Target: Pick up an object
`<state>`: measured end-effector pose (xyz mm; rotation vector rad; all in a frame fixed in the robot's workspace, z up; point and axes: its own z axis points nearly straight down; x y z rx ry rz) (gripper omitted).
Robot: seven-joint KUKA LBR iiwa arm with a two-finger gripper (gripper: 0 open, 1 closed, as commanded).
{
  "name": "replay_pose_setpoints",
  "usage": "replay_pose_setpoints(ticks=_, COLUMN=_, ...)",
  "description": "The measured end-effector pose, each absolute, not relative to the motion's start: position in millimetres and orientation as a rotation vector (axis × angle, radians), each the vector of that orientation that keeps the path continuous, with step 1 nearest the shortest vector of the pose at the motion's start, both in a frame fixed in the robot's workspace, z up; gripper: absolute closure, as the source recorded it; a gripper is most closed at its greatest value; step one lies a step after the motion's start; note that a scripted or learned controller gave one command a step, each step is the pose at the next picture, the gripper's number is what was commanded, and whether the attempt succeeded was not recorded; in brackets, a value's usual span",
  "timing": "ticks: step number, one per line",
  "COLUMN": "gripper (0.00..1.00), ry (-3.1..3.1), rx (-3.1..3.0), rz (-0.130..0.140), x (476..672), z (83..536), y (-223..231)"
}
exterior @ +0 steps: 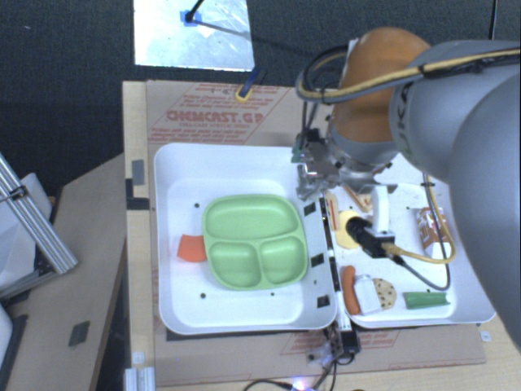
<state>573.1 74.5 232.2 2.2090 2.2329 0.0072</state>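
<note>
While the tool [313,187] hangs low over the divide between the bins at right of centre, its opening impossible to judge, the toy food [358,287] crowded in the right bin [464,300] could make a grab slip or clip the rim.

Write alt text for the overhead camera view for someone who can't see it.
A grey robot arm reaches from the right over two white bins. The left bin holds a green divided plate beside an orange piece; the right bin holds small toy foods, including a green piece.
</note>
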Motion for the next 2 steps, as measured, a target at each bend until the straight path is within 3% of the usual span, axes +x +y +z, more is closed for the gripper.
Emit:
replay_pose_setpoints(ticks=1, gripper=1.00, ry=2.231, rx=2.211, rz=0.006, x=595.3, z=224.6, y=123.9)
replay_pose_setpoints(ticks=2, gripper=1.00, ry=2.224, rx=2.218, rz=0.000, x=588.1, z=227.0, y=118.4)
